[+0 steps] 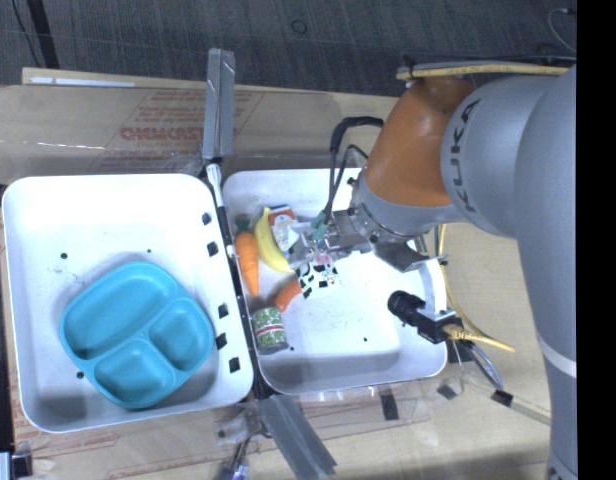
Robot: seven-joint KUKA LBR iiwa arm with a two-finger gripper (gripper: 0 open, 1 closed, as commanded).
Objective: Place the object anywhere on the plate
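Evidently the grey arm with its orange band [428,158] leans from three o'clock over the right white bin [388,363] because the food lies there: its gripper [323,243] hovers above a yellow banana [269,251], orange carrot [248,259] and small green-labelled can [269,329]; whether it grips anything I cannot tell. At nine o'clock, the blue three-compartment plate [138,333] waits in the left white bin [48,208] on the cardboard-covered surface [108,118].

Faint red print on cardboard sheet [138,118] under bins, too blurred to read. No other legible text.

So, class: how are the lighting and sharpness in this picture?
Camera view: even, soft lighting; the blue three-compartment plastic plate casts a faint shadow in the left white bin; the pincer and the small items beside it look slightly blurred.
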